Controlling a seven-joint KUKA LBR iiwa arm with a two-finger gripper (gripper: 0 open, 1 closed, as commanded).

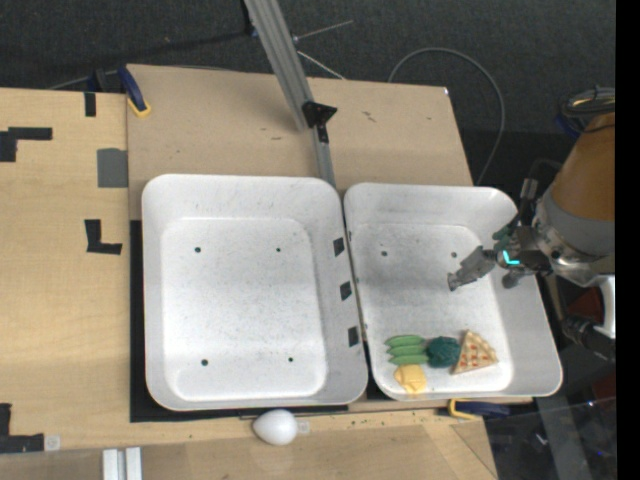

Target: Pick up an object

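Your gripper (470, 274) hangs over the right bin (420, 208), toward its right side, w/ the arm (585, 198) coming in from the right edge. You can't tell its state at this angle; nothing shows in its grasp. The objs sit clustered at the right bin's near edge, apart from the gripper: green pods (406, 346), a dark green lump (442, 349) touching them, a pizza slice (475, 353) just right of that, a yellow piece (410, 377) below the pods. Left bin (240, 198) sits alongside. A white egg (275, 427) lies on the bench just outside the left bin's near rim.
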